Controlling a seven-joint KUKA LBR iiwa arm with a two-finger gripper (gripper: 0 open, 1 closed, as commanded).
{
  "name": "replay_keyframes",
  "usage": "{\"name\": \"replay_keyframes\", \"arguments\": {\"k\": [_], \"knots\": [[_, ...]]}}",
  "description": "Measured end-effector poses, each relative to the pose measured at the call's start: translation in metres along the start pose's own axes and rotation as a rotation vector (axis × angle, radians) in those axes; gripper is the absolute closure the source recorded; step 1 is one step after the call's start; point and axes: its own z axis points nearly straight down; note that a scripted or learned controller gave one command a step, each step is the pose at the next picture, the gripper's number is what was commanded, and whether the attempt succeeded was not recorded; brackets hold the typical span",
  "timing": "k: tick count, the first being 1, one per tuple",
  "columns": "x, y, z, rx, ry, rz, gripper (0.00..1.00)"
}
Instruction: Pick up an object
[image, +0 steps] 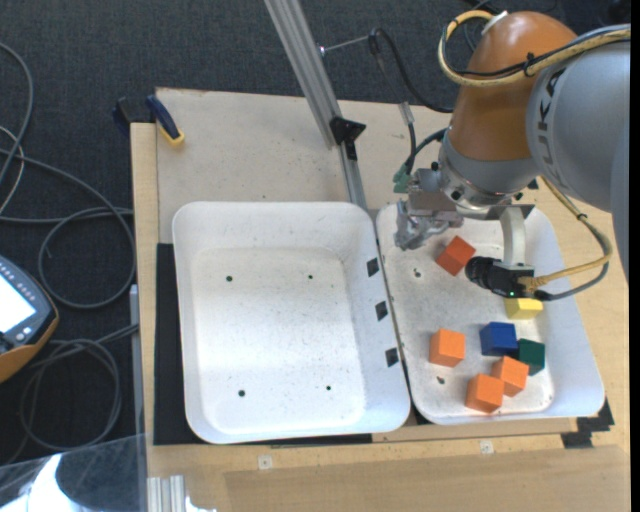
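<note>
On the left we see the wide white bin (270, 320) on the desk (250, 140). Moving right, the second bin (575, 370) carries the blocks. The tool (412, 232) hangs low over its far left corner; we cannot tell how it stands. Just beside it, to the right, lies a tilted orange block (455, 254). Nearer the front sit an orange cube (448, 347), two more orange ones (497, 384), a blue cube (498, 338), a green one (531, 354) and a yellow one (523, 306).

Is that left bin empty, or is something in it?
Empty. The left bin shows only its bare white floor with a few small dark dots; all the coloured blocks lie in the right bin.
</note>
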Motion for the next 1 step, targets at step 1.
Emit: {"name": "replay_keyframes", "arguments": {"k": [1], "knots": [[0.0481, 0.0040, 0.0115, 0.004, 0.000, 0.001, 1.00]]}}
